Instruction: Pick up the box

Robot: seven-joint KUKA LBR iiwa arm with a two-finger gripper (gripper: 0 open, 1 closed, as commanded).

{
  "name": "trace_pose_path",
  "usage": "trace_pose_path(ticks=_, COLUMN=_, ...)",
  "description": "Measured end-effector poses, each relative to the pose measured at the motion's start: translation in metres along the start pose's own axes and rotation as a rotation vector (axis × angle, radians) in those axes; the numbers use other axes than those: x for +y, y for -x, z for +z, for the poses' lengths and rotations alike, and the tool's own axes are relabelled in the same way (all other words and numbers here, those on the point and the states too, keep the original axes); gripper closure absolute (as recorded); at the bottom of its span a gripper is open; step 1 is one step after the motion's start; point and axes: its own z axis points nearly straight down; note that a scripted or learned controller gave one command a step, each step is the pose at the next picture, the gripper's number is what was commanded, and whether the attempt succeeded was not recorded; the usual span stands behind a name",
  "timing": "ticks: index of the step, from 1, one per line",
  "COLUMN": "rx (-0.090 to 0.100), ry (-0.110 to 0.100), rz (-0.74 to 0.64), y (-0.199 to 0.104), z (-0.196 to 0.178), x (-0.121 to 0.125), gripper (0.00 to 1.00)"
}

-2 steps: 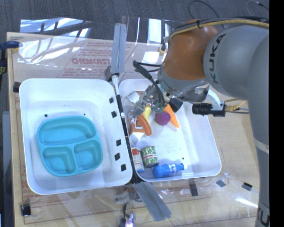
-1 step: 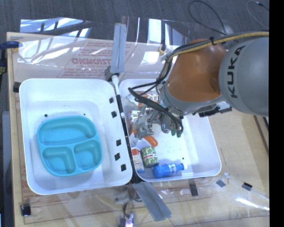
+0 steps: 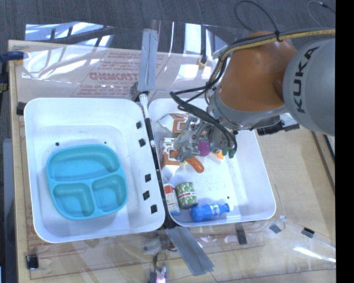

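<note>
In the right bin (image 3: 253, 181), a small orange and white box (image 3: 176, 125) lies near the far left corner, partly hidden by the tool. My gripper (image 3: 192, 139) hangs low over the pile just right of the box, under the orange wrist band (image 3: 251, 75). It sits among the clutter, and I cannot make out whether it touches the box. Part of the box's near side is covered by the gripper body.
Around the gripper lie an orange sausage-shaped piece (image 3: 195, 165), a purple item (image 3: 204, 148), a green-labelled can (image 3: 186, 194), a blue bottle (image 3: 209, 211) and a small red and white bottle (image 3: 170, 198). The left bin (image 3: 35, 122) holds a blue divided tray (image 3: 86, 180).
</note>
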Motion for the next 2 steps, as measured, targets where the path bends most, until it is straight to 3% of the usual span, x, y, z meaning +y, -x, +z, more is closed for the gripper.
trace_pose_path(ticks=1, rx=0.002, ry=0.001, rz=-0.261, y=-0.035, z=0.002, x=0.020, gripper=1.00)
trace_pose_path(ticks=2, rx=-0.002, ry=0.000, rz=-0.261, y=-0.034, z=-0.012, x=-0.017, gripper=1.00)
